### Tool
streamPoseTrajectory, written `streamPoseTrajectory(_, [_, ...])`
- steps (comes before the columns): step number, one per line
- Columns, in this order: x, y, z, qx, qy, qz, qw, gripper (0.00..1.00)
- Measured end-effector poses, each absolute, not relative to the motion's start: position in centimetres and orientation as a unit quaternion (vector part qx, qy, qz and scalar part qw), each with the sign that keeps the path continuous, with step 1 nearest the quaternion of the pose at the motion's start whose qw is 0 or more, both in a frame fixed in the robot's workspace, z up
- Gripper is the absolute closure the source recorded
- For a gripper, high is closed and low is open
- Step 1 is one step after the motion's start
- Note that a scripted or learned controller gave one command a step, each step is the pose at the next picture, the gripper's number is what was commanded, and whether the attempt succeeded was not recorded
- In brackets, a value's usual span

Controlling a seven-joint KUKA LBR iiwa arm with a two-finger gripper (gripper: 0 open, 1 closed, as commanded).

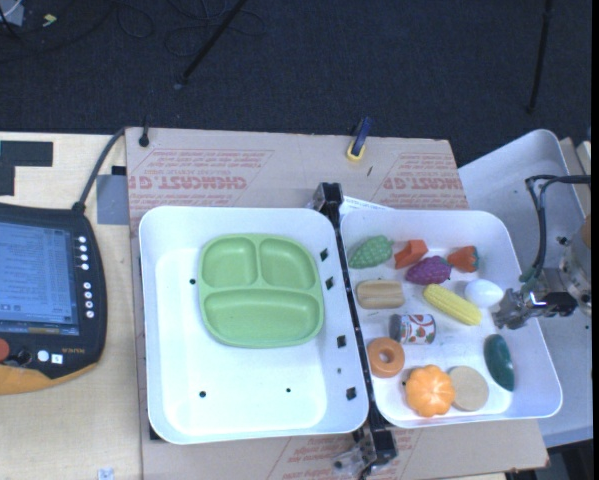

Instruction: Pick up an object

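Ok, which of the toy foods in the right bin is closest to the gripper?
The white egg. It lies at the bin's right side, just left of the gripper; the yellow corn and dark green avocado sit farther off.

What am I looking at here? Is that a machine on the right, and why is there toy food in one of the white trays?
One fixed camera looks down at a slant on a workbench. The metal piece at the right edge is the gripper of a robot arm, reaching in over the rim of the right bin. That bin holds toy food for it to practise picking up: a corn cob, an orange, a donut, purple grapes, a small can and more. The left bin holds a green divided plate. The screen device at far left looks like the arm's handheld controller. I see nothing in its grip.
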State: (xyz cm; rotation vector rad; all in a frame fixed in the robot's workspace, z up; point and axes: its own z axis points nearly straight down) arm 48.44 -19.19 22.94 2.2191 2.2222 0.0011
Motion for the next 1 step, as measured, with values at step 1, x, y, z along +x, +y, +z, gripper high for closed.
streamPoseTrajectory(1, [50.03, -13.3, 22.99, 0.705, 0.709, 0.0004, -0.002, 1.0])
